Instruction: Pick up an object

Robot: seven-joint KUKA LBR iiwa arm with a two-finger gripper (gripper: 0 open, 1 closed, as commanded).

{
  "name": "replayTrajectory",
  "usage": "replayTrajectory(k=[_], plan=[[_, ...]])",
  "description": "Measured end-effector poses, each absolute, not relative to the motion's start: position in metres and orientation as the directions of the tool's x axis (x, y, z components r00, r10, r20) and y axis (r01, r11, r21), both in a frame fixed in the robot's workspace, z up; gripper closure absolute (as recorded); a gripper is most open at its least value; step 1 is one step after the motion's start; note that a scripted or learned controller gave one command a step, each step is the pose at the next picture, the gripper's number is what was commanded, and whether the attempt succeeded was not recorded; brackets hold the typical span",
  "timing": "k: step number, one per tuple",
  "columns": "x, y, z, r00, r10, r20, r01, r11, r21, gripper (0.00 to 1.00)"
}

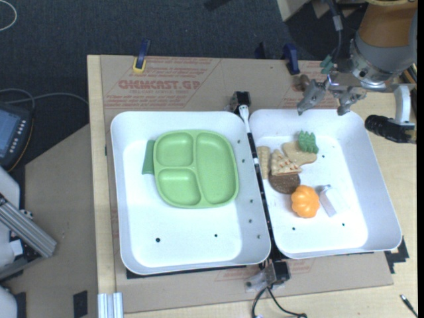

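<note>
My gripper (327, 102) hangs above the far rim of the right bin (371, 177), its two fingers spread apart with nothing between them. Below it in that bin lie a small green toy (307, 140), several tan and brown food pieces (285, 167), an orange round fruit (305, 201) and a small grey block (326, 200). The green toy is the nearest thing to the gripper, a little toward the front of it.
The left bin (132, 224) holds a green divided plate (196, 168) resting on a darker green piece (148, 158). Clamps sit along the board's far edge. A black part of the arm (391, 127) lies beside the right bin's far right corner.
</note>
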State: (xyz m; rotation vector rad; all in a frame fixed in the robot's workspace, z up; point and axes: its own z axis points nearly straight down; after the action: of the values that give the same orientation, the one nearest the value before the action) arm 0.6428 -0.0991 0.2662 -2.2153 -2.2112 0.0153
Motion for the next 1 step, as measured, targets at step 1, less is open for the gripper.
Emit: replayTrajectory(k=[1], plan=[[0.6446,-0.0990,0.2748,0.000,1.000,0.000,1.000,0.000,-0.001,0.00]])
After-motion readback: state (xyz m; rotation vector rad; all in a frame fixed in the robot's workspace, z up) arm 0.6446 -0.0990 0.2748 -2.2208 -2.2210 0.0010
